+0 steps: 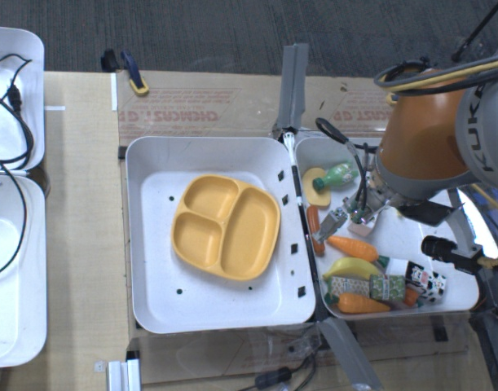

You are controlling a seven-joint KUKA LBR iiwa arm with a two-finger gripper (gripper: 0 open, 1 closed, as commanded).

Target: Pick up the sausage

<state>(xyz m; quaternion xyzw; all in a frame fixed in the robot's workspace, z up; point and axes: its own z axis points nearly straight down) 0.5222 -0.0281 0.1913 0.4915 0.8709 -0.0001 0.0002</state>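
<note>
The sausage (314, 218) is a short reddish-brown link lying along the left wall of the right bin (460, 296), roughly lengthwise front to back. My gripper (333, 221) hangs low over the bin just to the right of the sausage, its metal tip slanting toward the link's near end. The orange-banded wrist (420, 137) hides much of the bin's back right. From this view I cannot make out any contact between the gripper and the sausage.
An orange carrot (352, 247), a banana (352, 267), a second carrot (363, 303) and small cartons (387, 286) crowd the right bin's front. A green bottle (338, 173) lies at its back. The left bin (151, 283) holds a yellow divided plate (226, 226).
</note>
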